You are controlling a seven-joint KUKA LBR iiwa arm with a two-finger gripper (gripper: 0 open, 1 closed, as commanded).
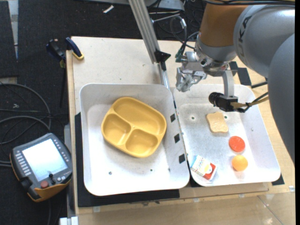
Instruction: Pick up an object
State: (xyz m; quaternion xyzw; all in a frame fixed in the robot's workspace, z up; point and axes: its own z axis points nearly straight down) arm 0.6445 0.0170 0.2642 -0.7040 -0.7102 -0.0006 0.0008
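Above the far edge of the right-hand shallow white bin (pixel 262 130), near the seam where the two bins meet, the grey arm with its orange band (pixel 220 18) holds its metal pincer (pixel 185 84) off the bin floor. Nothing lies between its tips, and whether they are spread or pressed together cannot be told from this slanted look down.

On the floor of that right bin lie four small things, all apart from the pincer. A tan slice of toy bread (pixel 217 123) sits nearest to it, toward the middle of the bin. Beyond the bread, toward the near side, is a round red-orange toy tomato (pixel 236 144), and just below that a small yellow-orange ball-shaped fruit (pixel 239 163); the two are close but separate. At the near left corner rests a small white carton with red and blue print (pixel 203 167), lying tilted by the rim.

The left shallow white bin (pixel 93 172) holds a yellow plastic plate with three compartments (pixel 133 126), lying flat and a little askew near the bin's middle.

Both bins stand on a pale wooden bench (pixel 112 60). On the dark floor at the left lies a grey and orange handheld control pendant (pixel 42 165).
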